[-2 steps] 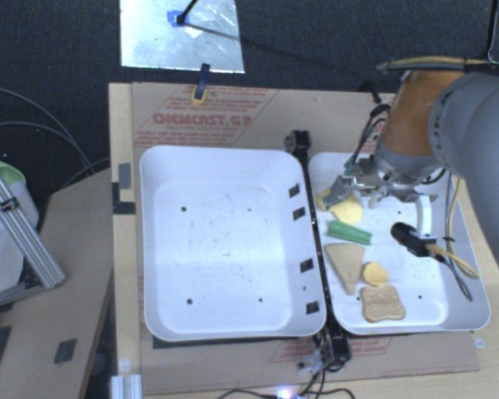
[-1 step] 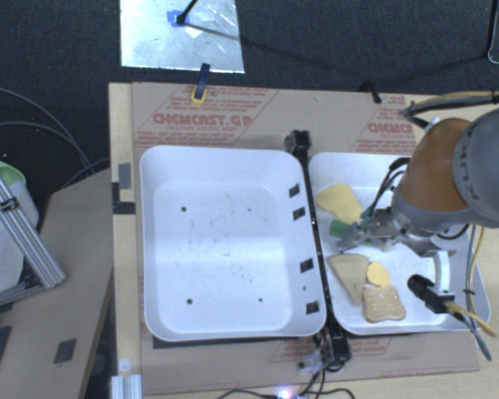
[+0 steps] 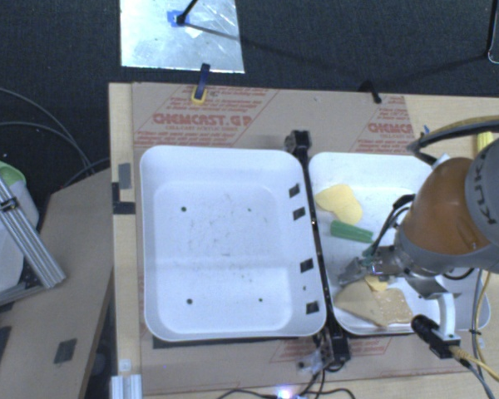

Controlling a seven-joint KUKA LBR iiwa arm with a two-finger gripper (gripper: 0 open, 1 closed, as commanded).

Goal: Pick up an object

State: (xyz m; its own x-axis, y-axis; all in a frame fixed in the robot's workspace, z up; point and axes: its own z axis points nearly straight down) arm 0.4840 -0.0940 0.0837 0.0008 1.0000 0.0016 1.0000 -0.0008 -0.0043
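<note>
Start at the front of the right bin point(image 3: 416, 166): you will find a tan flat piece point(image 3: 381, 306) lying against the near wall, with a small yellow bit point(image 3: 374, 284) touching its upper edge. The gripper point(image 3: 362, 269) sits just above and left of that bit, low over the bin floor, pointing toward the divider between the bins. You cannot tell whether its jaws stand wide or narrow, because the metal tips blur into the pale floor and the arm's body covers the rest; nothing is visibly held. Just beyond the gripper lies a green block point(image 3: 350, 231), slightly tilted, near but apart from the tips. Beyond that, a yellow lump point(image 3: 339, 200) touches or nearly touches the block's far end. The arm point(image 3: 453, 214) enters from the right, its orange band bulking over the bin's right half and hiding the floor beneath; its upper part is cut off at the frame edge. The left bin point(image 3: 162, 169) lies beside it across the divider.
</note>
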